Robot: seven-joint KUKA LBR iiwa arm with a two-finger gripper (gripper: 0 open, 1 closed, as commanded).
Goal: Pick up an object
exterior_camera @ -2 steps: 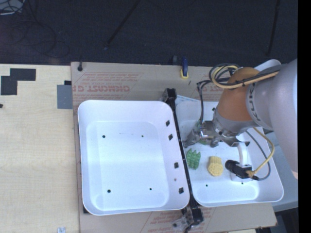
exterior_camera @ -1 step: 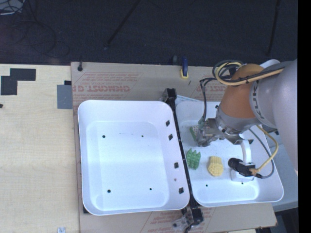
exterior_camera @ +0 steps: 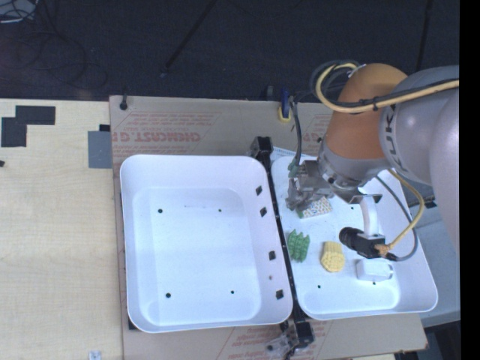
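Two shallow white plastic bins sit side by side on the bench; the right bin (exterior_camera: 409, 295) holds three small things: a green ridged toy (exterior_camera: 299, 245), a yellow corn-shaped toy (exterior_camera: 332, 256) and a dotted white card (exterior_camera: 316, 208). The grey arm's tool (exterior_camera: 302, 193) hangs low over the card near the bin's far left corner, with its state impossible to tell.

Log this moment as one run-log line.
arm: over right bin | gripper: low, at patterned white piece | loose: green toy, yellow corn-like toy | left bin: untouched

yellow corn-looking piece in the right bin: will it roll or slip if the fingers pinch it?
The yellow corn piece looks stubby and rounded, so it may roll if nudged. Its bumpy surface probably aids grip. It lies apart from the green object, so it likely moves alone.
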